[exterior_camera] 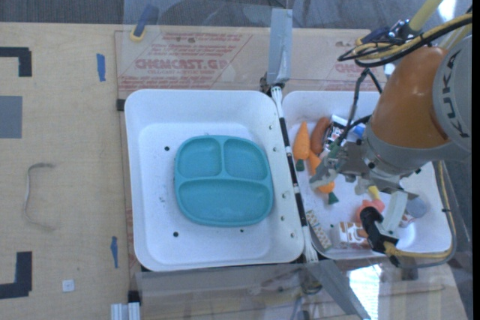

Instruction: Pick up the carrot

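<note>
The carrot (301, 140), orange and tapered, lies at the left side of the right bin (442, 236), close to the wall between the bins. My gripper (324, 173) hangs just right of and below it, over the bin's left half, under the grey and orange wrist. A smaller orange piece (314, 161) shows right at the gripper's edge. I cannot make out whether anything is held.
A brown-red sausage-like item (320, 132) lies right beside the carrot. A small orange piece with a green end (328, 196) and several packets and toys (352, 234) lie lower in the right bin. The left bin (150, 124) holds a teal divided plate (223, 180).
</note>
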